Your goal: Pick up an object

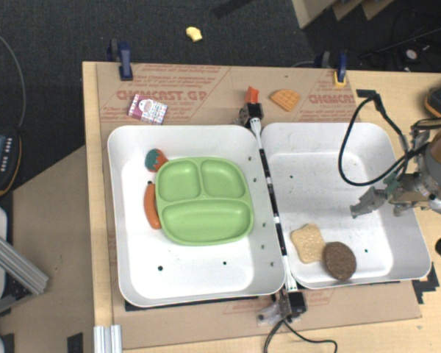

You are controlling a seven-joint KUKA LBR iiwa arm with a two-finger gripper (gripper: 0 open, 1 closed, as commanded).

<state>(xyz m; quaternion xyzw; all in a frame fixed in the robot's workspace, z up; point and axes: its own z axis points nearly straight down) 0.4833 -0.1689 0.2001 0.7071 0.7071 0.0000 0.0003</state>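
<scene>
The right bin [316,149] holds a tan, bread-like piece [307,243] and a dark brown round cookie [339,260], side by side near its front edge. In the left bin [132,256] a green divided plate [203,201] lies with an orange sausage-shaped toy [152,205] along its left side and a small red and green toy [156,159] at its back left corner. My gripper [367,204] hangs over the right half of the right bin, behind and to the right of the cookie, with nothing visibly in it.
A black cable [348,149] loops over the right bin from the arm [431,175]. On the bench behind the bins lie a waffle-patterned cracker [284,99], a small pink box [147,109] and an orange clamp [251,95]. Blue clamps [123,59] grip the bench's back edge.
</scene>
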